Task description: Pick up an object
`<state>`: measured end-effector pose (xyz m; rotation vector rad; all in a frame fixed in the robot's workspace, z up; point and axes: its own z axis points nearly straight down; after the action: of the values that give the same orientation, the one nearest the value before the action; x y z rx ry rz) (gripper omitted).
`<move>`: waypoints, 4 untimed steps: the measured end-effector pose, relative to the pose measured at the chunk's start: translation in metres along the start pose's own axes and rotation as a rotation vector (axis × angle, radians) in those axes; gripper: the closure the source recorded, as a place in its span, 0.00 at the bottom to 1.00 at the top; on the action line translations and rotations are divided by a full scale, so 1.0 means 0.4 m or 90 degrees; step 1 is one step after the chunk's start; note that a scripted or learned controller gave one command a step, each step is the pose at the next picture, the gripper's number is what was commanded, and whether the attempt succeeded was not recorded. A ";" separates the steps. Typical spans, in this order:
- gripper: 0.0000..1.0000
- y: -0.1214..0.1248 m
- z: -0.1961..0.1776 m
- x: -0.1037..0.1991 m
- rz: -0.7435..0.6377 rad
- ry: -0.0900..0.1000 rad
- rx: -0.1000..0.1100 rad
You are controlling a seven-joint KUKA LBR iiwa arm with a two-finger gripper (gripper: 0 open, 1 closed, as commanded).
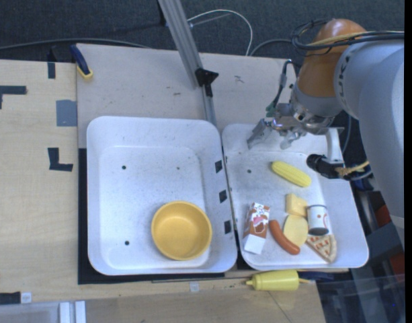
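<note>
The corn cob (291,173) lies in the far part of the right bin (236,180), just near-side and slightly right of the jaws (273,132), apart from them with bare bin floor between. Nearer in the same bin lie a small carton (257,227), a sausage (284,237), cheese pieces (296,221), a small can (317,219) and a pizza slice (322,247); a yellow bowl (181,230) sits in the left bin (108,180), and a yellow bottle (275,281) lies on the counter (138,86) at the near edge. The jaws are spread apart over the far edge of the right bin, grasping nothing.
</note>
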<state>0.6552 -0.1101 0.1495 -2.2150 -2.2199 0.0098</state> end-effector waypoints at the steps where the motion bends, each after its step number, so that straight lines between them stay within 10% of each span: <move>1: 0.00 0.014 0.154 0.012 -0.001 0.000 0.000; 2: 1.00 0.019 0.118 0.013 -0.002 0.000 -0.004; 4: 1.00 0.011 -0.134 -0.003 0.000 0.000 -0.008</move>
<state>0.6600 -0.1111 0.2032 -2.2209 -2.2261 -0.0038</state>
